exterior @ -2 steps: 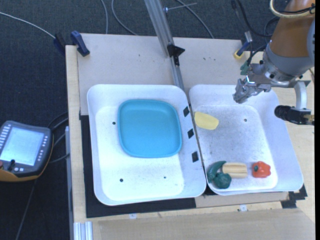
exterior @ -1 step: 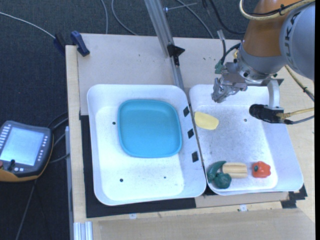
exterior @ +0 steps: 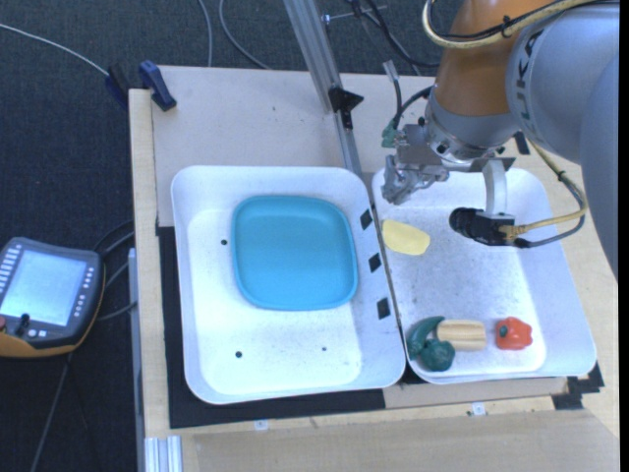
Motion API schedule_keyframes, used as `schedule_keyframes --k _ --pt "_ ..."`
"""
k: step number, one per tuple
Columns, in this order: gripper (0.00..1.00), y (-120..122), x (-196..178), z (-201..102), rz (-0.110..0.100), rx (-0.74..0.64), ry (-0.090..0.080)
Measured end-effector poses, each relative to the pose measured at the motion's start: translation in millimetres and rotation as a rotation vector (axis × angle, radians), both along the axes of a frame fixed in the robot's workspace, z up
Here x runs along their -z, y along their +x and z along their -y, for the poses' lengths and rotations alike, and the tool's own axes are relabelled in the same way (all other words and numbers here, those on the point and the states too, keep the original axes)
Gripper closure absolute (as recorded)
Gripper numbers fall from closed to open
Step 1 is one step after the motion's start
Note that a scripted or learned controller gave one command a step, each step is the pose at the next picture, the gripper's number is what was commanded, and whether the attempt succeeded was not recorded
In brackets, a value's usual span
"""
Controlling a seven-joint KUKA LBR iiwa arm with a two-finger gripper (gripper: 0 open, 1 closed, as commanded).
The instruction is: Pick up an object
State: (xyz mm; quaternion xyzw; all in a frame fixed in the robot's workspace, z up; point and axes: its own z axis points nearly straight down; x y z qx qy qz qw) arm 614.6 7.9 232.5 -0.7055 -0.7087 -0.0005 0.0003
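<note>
Hanging over the far left corner of the right bin (exterior: 550,264), the pincer (exterior: 401,187) points down; whether it is parted or closed I cannot tell. One yellow piece (exterior: 406,237) lies just near of it. Three more things sit along the near wall: one green vegetable (exterior: 430,342), one tan block (exterior: 462,334), one red pepper (exterior: 512,333). One blue plate (exterior: 295,252) fills the left bin (exterior: 197,264). The arm (exterior: 511,57) is cut off at right.

So the worktop (exterior: 246,126) was a pale board, with two shallow white bins sitting side by side on it: left bin (exterior: 197,293), right bin (exterior: 560,293). A blue clamp (exterior: 157,84) sat at its far-left corner.
</note>
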Motion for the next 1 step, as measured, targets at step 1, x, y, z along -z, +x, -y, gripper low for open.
schedule_keyframes --k 1 --pt "1.00 5.3 7.6 -58.0 -0.001 0.000 0.000"
